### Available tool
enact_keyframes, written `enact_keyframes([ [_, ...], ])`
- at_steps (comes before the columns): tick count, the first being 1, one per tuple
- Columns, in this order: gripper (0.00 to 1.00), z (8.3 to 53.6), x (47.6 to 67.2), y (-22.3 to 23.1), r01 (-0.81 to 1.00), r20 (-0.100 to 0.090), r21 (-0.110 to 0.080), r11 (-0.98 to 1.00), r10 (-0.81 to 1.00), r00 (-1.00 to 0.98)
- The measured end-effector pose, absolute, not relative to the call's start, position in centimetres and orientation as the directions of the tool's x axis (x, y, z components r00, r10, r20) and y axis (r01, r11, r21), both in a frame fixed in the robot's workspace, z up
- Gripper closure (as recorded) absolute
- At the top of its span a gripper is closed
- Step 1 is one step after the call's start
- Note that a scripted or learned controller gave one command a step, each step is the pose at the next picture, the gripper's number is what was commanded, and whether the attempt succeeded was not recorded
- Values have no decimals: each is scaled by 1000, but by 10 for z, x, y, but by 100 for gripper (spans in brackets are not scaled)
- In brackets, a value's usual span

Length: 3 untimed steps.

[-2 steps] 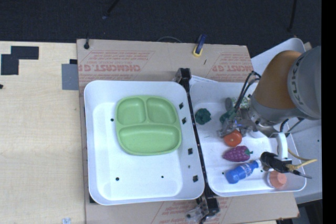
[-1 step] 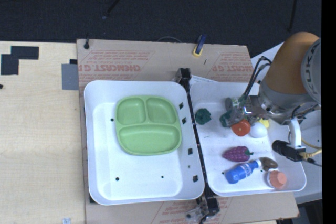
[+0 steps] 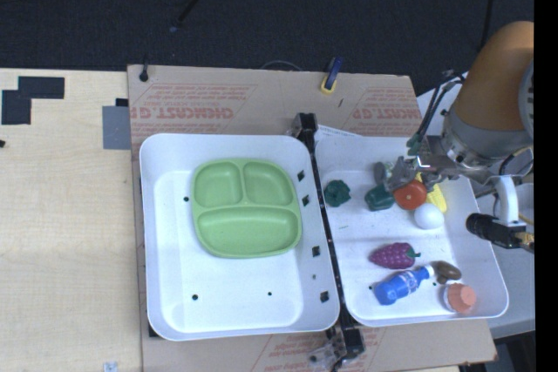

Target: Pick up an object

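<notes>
Watching the feed, I am seeing the arm (image 3: 493, 83) reaching in from three o'clock, its orange band sitting above the grey wrist. The gripper (image 3: 403, 172) is hanging low over the right bin (image 3: 488, 274), toward that bin's twelve o'clock half. How its fingers are standing I am unable to tell, as they are blurring into the cluster beneath.

That cluster is crowding together: a dark teal piece (image 3: 379, 199) at the gripper's seven o'clock, a red-orange round object (image 3: 410, 195) just beside it, a white ball (image 3: 428, 217) at four o'clock of the red one, and a yellow piece (image 3: 436, 199) touching them. A small green object (image 3: 336, 192) is lying apart at nine o'clock.

Toward six o'clock in the same bin, a purple grape bunch (image 3: 392, 255), a blue bottle (image 3: 401, 285) and an orange-pink round item (image 3: 459, 298) are resting.

The left bin (image 3: 174, 292) is bearing a green divided plate (image 3: 247, 208).
</notes>
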<state>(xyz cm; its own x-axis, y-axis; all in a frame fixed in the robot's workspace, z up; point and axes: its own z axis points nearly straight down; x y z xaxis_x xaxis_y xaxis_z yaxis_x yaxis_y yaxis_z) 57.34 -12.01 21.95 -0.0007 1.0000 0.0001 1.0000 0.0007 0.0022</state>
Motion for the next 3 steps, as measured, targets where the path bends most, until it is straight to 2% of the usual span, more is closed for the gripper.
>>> enact_keyframes([
  [1, 100, 228, 573, -121, 1000, 1, -1, 1, 1000, -1],
  [3, 100, 223, 552, -27, 1000, 2, -4, 3, 1000, -3],
])
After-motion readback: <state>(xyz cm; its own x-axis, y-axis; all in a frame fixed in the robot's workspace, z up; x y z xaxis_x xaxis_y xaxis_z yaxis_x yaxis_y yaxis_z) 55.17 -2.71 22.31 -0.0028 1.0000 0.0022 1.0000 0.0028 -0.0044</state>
